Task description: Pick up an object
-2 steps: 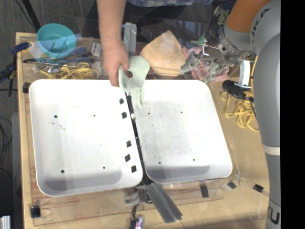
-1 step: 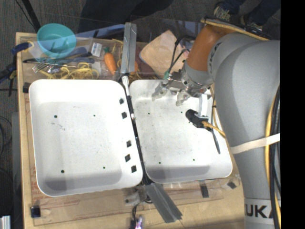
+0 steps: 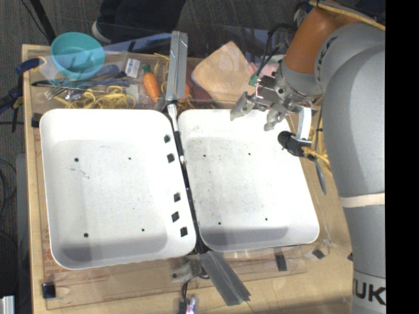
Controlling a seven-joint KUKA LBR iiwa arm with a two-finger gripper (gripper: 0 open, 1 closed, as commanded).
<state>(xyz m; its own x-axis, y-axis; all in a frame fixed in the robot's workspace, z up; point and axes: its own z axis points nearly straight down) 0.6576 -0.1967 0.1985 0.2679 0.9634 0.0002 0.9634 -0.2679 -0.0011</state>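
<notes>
Two bins [image 3: 111,188] side by side, pincer [image 3: 255,113] over right bin's [image 3: 249,175] far edge, clutter [image 3: 98,84] behind

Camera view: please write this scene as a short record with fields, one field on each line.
arm: grey with an orange band, reaching in from the right
gripper: fingers spread open, holding nothing, above the far edge of the right bin
left bin: white, shallow, beside the right bin
behind the bins: blue bowl, carrot, yellow rubber bands, tan cloth
task state: no object picked up yet
</notes>
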